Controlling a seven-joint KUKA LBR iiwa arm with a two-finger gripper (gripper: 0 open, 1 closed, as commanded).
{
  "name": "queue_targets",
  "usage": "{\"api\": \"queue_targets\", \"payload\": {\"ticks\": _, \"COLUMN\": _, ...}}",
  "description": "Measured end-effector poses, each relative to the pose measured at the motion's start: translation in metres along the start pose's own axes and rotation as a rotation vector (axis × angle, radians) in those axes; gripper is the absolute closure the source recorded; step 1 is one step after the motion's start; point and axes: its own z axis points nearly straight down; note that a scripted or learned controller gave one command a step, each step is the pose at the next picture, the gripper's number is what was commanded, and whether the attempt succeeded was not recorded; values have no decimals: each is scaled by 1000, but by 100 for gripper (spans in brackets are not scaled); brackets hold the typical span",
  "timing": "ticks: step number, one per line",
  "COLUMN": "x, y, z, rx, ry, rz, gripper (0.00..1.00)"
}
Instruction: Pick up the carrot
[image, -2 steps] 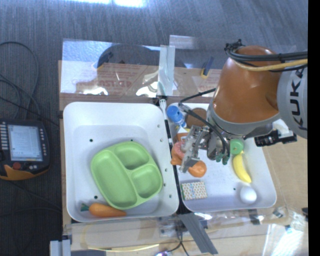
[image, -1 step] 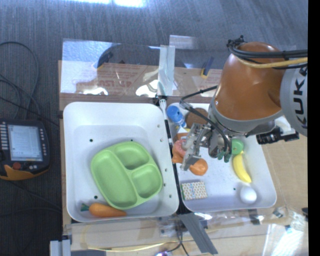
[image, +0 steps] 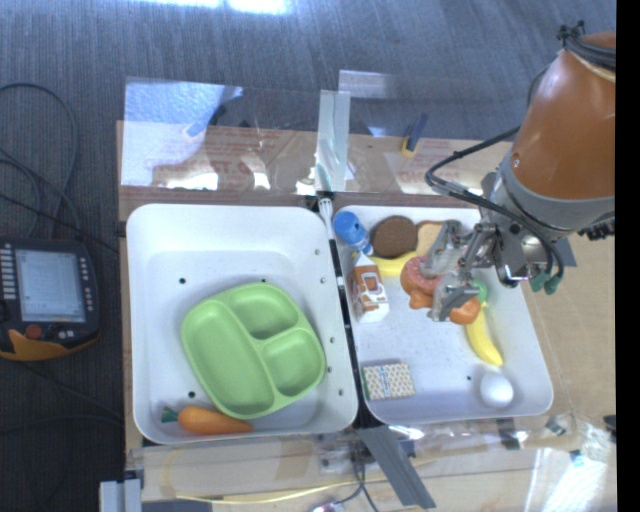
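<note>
An orange carrot (image: 208, 421) with a green stem lies in the left bin (image: 150, 260), at its front edge just below the green plate (image: 255, 348). My gripper (image: 446, 284) hangs over the right bin (image: 525, 375), far to the right of that carrot, and stands open. Its fingertips hover over a reddish-orange food piece (image: 418, 281). A small orange item with a green top (image: 466, 313) lies right beside the lower finger. Nothing sits between the fingers.
The right bin also holds a blue-capped bottle (image: 360, 270), a brown cookie (image: 394, 236), a banana (image: 484, 340), a white egg (image: 496, 389) and a patterned cracker (image: 388, 380). A teach pendant (image: 45, 295) lies left of the bench.
</note>
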Motion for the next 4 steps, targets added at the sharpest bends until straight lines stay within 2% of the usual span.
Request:
{"api": "queue_targets", "payload": {"ticks": 1, "x": 4, "y": -64, "z": 44, "rx": 0, "ry": 5, "rz": -69, "gripper": 100}}
{"api": "queue_targets", "payload": {"ticks": 2, "x": -24, "y": -106, "z": 14, "rx": 0, "ry": 1, "rz": 141, "gripper": 100}}
{"api": "queue_targets", "payload": {"ticks": 3, "x": -73, "y": -156, "z": 90, "rx": -1, "ry": 8, "rz": -35, "gripper": 100}}
{"api": "queue_targets", "payload": {"ticks": 4, "x": -33, "y": -175, "z": 89, "rx": 0, "ry": 4, "rz": -100, "gripper": 100}}
